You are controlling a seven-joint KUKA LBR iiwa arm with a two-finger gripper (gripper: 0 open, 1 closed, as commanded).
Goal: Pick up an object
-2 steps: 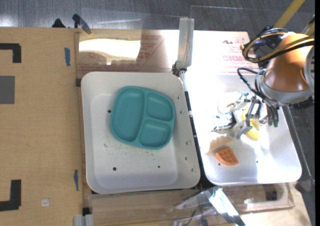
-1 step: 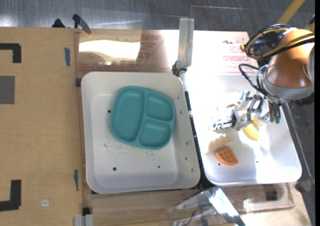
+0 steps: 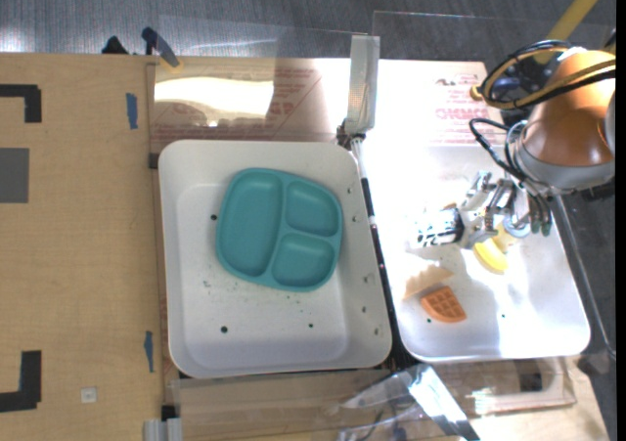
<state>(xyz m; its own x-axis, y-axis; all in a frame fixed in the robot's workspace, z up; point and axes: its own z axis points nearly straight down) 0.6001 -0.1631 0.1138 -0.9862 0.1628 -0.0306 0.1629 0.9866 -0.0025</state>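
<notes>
The grey arm with its orange band reaches in over the right-hand shallow white bin (image 3: 548, 331), and the claw (image 3: 468, 226) is down low inside it, toward the bin's middle. This looks like the approach-and-grasp step of the pick: the claw is at object level, but nothing is lifted clear.

Right at the claw sits a small black-and-white patterned item (image 3: 433, 233), touching or just beside the metal tips; glare off the white floor makes it hard to read, and I cannot tell how wide the claw stands or whether anything is caught in it. Just beside it, toward the bin's right edge, lies a small yellow banana-shaped piece (image 3: 490, 255). Nearer the bin's front edge rests an orange waffle-textured piece (image 3: 444, 305), with a pale tan wedge (image 3: 426, 282) touching its back side. Any of these could serve as the target.

Over in the left-hand white bin (image 3: 186, 331), a teal plastic divided plate (image 3: 279, 229) lies flat near the centre, well apart from the action.

My read of the next move: it calls for a firm close on whichever piece is centred, then a straight lift, watching that the neighbours are not dragged along. The yellow piece crowds the claw closely, so a clean single grasp could be tricky.
</notes>
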